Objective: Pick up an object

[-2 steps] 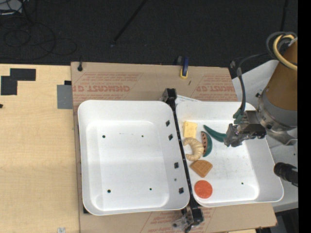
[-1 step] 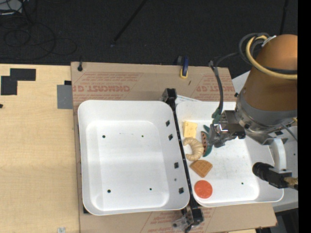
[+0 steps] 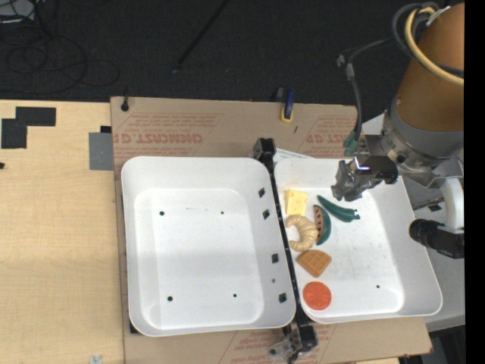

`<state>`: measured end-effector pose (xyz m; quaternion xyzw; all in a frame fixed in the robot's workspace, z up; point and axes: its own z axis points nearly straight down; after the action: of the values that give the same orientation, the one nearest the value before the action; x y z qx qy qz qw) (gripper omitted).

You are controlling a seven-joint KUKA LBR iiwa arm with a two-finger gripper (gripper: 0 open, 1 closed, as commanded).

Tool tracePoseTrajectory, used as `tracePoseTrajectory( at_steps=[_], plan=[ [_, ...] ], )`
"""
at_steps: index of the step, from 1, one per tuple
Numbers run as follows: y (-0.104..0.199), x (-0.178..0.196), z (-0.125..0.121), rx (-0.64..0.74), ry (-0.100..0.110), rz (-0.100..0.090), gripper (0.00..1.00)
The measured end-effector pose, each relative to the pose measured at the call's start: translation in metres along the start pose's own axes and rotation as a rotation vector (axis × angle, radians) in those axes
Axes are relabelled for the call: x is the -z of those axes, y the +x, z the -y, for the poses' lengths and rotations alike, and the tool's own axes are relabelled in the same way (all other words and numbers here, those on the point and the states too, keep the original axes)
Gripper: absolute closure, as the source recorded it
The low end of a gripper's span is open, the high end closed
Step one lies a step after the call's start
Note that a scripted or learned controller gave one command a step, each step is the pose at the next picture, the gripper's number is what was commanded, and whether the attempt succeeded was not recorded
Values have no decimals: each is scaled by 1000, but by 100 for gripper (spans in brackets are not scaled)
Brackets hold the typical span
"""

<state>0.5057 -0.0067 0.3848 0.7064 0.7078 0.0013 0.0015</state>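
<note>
In the right bin (image 3: 409,298), all the little toy food pieces were bunched up along the left side, close to the divider between the two bins. From top to bottom: a pale yellow block (image 3: 295,201), a tan croissant-looking thing (image 3: 303,232) just below it and touching or nearly so, a watermelon slice (image 3: 321,224) tucked against the croissant's right side, then a brownish waffle-ish wedge (image 3: 314,262), and a round red-orange disc (image 3: 317,295) nearest the front edge. There was also a dark green curved piece (image 3: 338,208), kind of like a pepper or bean pod, lying a bit to the right of the yellow block.

The claw (image 3: 350,182) hung over the upper part of that right bin, just above and right of the green piece. Honestly couldn't tell if it was touching the green piece or just hovering near it, and the angle made it impossible to say whether the claw was spread or clenched. Nothing was visibly held in it.

The left bin (image 3: 136,203) sat right next to it on the cardboard sheet (image 3: 197,131) covering the bench (image 3: 53,241). The arm's orange band (image 3: 436,59) filled the top right corner.
</note>
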Motion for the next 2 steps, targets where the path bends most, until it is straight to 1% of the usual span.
tracePoseTrajectory(
  at_steps=[1,2],
  plan=[
    [0,-58,32,-2,15,0,100],
    [16,-20,26,0,4,0,100]
  ],
)
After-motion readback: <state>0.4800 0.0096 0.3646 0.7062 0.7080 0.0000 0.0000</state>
